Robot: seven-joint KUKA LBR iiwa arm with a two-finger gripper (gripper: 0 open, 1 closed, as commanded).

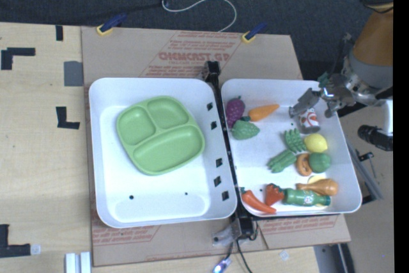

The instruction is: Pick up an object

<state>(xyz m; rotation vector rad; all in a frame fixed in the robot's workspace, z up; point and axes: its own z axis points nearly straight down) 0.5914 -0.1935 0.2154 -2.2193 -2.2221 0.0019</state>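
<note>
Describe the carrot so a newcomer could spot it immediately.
Start at the right-hand white bin, the one crowded with toy food. Look along its far side, just right of the purple grapes. The carrot lies there: a slim orange cone, unlike the round lemon nearer the claw.

Toy foods are lying loose in the right bin (345, 137): a carrot (263, 112), grapes (234, 109), a lemon (316, 142), green beans (285, 151), and a bottle (307, 198) along the near wall.
</note>
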